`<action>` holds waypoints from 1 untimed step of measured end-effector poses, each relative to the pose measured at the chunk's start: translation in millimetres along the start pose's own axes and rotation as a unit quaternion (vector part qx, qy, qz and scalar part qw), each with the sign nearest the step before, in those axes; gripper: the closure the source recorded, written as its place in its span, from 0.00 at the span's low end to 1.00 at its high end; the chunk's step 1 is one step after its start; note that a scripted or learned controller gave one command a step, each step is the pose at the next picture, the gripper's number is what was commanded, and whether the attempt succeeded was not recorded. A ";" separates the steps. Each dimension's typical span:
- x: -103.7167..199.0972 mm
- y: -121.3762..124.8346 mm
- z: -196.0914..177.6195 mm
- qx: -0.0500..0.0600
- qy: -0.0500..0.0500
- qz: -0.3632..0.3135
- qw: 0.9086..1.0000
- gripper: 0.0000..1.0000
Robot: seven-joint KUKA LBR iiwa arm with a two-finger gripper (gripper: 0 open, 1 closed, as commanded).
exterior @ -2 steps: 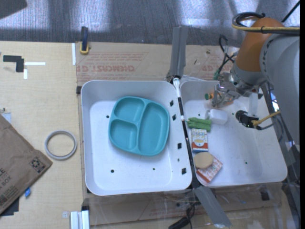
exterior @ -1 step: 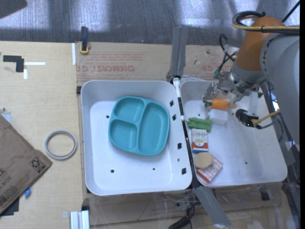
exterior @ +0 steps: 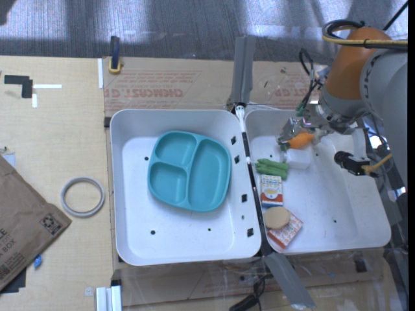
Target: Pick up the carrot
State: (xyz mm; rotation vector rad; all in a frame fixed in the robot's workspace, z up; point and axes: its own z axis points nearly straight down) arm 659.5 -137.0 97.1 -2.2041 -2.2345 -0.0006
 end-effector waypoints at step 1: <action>-2.1 -4.0 -5.4 0.007 0.000 0.002 1.000 1.00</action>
